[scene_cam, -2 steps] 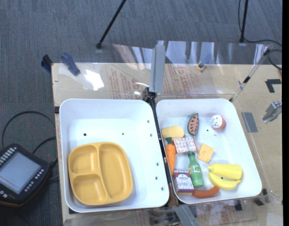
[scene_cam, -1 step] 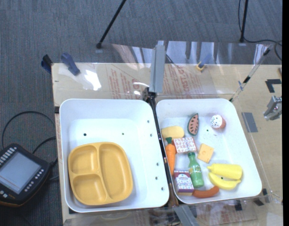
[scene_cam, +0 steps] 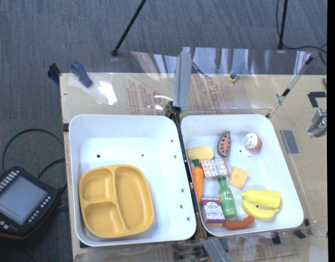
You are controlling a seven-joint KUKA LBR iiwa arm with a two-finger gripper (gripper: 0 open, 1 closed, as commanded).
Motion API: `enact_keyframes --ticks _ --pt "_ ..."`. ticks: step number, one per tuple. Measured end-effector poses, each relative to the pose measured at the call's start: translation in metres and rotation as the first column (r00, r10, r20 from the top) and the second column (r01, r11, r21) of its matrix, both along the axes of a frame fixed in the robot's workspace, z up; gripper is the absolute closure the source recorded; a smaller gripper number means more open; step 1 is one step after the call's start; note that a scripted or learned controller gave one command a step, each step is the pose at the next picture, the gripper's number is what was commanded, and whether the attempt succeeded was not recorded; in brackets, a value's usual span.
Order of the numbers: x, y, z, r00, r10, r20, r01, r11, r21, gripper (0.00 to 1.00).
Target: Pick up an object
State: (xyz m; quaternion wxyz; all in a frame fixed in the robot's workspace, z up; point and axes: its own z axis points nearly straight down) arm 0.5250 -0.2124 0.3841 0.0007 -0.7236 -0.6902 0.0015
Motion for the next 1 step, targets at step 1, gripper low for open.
enact_keyframes --ticks 1 --pt "-0.0166 0.0597 -0.0339 0.845 0.534 0.002 -0.534 0.845 0.003 1.00"
